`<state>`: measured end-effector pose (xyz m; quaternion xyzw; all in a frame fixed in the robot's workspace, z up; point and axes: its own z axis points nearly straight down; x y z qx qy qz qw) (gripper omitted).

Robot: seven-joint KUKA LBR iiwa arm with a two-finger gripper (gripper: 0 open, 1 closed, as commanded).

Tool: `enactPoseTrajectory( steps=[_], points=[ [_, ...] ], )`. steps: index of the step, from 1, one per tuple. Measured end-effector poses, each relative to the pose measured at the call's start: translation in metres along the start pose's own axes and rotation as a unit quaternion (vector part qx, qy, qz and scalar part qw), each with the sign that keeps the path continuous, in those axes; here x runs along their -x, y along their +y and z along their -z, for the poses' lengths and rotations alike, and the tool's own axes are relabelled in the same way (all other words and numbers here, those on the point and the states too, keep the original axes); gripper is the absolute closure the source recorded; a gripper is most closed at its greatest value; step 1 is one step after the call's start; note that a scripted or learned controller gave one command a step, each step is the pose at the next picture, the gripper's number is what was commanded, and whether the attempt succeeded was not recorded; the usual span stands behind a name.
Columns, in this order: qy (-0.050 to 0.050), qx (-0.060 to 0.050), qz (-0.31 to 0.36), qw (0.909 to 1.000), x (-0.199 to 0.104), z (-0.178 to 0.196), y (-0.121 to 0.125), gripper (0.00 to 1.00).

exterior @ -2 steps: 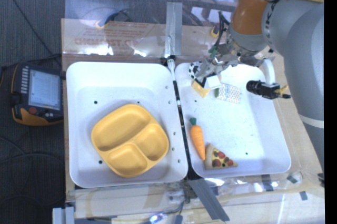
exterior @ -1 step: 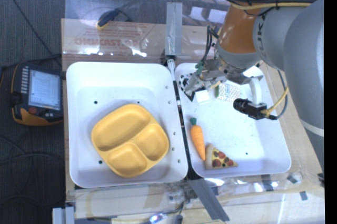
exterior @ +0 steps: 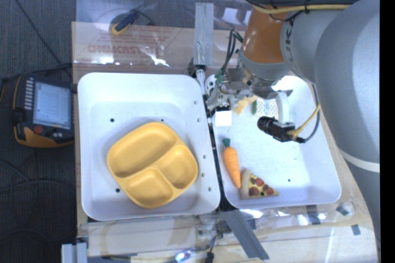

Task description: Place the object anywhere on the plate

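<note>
A yellow plate [exterior: 152, 162] with three compartments lies in the left bin [exterior: 99, 95], with nothing on it. My gripper [exterior: 222, 95] is low over the far left corner of the right bin [exterior: 308, 175], close to the wall between the bins. Just below it lies a small white block [exterior: 223, 118]. A pale yellow piece [exterior: 242, 105] and a green-and-white patterned piece [exterior: 266, 107] lie beside it, partly hidden by the wrist. Nearer the front of that bin are a toy carrot [exterior: 231, 164] and a pizza slice [exterior: 258, 186].
The orange band [exterior: 268, 27] and the large grey arm [exterior: 345, 64] cover the back and right of the right bin. A black cylinder with a yellow cable [exterior: 276, 127] hangs by the wrist. A teach pendant [exterior: 43, 108] lies left of the bench.
</note>
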<state>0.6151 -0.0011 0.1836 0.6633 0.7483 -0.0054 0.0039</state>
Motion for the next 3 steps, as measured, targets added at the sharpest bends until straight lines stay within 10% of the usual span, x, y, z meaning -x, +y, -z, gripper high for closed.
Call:
enactPoseTrajectory(
  steps=[2,3],
  points=[
    [0.006,0.000,0.104,0.9945,-0.113,-0.029,-0.038,1.00],
    [0.007,0.000,0.104,0.9946,-0.112,-0.029,-0.038,0.00]
  ],
)
